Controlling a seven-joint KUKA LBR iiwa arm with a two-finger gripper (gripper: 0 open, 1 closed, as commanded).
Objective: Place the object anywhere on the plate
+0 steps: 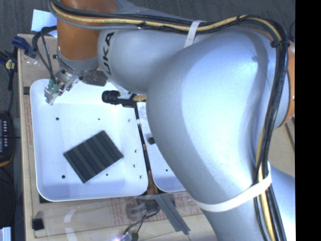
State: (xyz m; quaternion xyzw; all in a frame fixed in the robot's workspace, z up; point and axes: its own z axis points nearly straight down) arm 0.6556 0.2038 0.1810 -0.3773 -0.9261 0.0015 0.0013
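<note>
Ridged dark plate (93,156) lies flat near the left bin's (40,134) front edge; it looks stiff, light. Tool (51,93) hovers at the back-left corner; grip state unclear.

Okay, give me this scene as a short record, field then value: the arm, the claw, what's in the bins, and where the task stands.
arm: grey arm with orange band, reaching in from the right, covering most of the right bin
claw: claw over the far left corner of the left bin
held object: cannot tell
plate: dark ribbed rectangular plate, lying flat and turned at an angle in the near part of the left bin
claw to plate: apart, claw toward the far side of the plate
task state: nothing seen on the plate yet
</note>
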